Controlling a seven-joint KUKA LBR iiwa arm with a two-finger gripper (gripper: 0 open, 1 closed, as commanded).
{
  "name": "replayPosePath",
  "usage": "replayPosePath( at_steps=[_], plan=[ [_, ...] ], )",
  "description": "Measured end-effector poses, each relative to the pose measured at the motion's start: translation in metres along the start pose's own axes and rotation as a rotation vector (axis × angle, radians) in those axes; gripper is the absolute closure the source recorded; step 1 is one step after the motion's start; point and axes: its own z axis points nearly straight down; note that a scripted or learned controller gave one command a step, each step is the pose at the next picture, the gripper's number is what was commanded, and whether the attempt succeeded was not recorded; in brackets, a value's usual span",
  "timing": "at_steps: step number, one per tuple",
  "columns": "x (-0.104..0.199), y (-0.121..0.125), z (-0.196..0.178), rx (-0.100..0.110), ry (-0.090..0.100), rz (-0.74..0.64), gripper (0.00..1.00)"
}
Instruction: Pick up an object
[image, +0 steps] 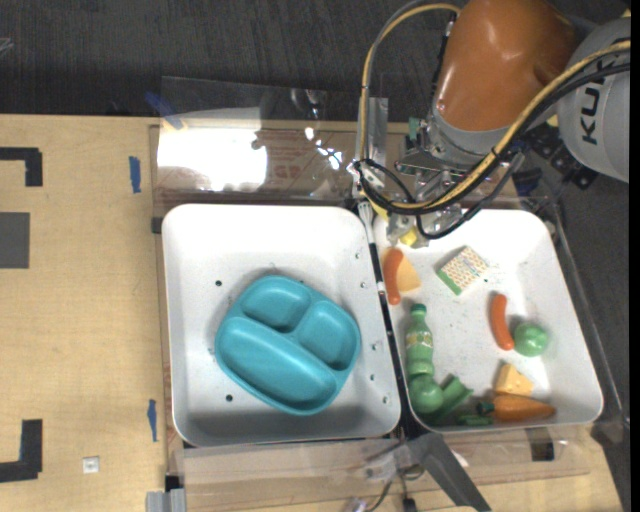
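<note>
Camera view puts us over the right bin (575, 300), and we can't tell the state of the gripper (405, 232), low at the bin's top-left corner amid a tangle of cables (440, 195). Nearest pick is the orange piece (399, 274) just below it, against the left wall. We reckon that wall is the danger: a finger could catch the rim, or nudge the piece aside. The bottle (418, 340) and sponge (462, 268) sit close too, so a stray bump could scatter them.

Right bin (572, 300), small toys: green bottle (418, 340) lying lengthwise; orange wedge (402, 275); patterned card (462, 269); red-orange sausage (500, 321) touching green ball (531, 339); cheese wedge (515, 380); carrot (520, 407).
</note>
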Motion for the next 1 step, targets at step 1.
replayPosePath(
  at_steps=[1],
  plan=[
    [0.0095, -0.0030, -0.0418, 0.009, 0.000, -0.189, 1.00]
  ],
)
